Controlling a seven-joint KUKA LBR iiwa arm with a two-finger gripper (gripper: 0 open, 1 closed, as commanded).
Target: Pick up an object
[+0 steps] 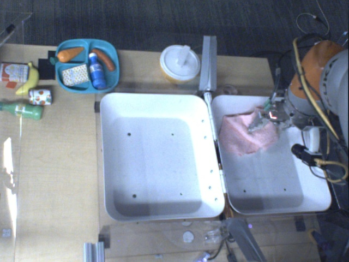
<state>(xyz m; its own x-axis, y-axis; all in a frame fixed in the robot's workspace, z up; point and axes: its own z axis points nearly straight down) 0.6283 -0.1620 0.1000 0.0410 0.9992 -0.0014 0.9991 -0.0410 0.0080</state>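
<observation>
A pale wooden bench point(54, 162) stands on dark carpeted floor point(163, 10), with glare at its left edge.

No text, brand or number can be read. The small carton point(14, 72) and the little can point(40, 96) on the bench point(49, 162) carry printed labels, but they are too blurred to make out.

Two white bins point(155, 105) sit on the surface, with one pink cloth point(245, 136). Far left: one blue tray point(112, 64), one banana point(30, 79), one green bottle point(23, 110), one can point(40, 96). One lidded cup point(180, 63).
</observation>
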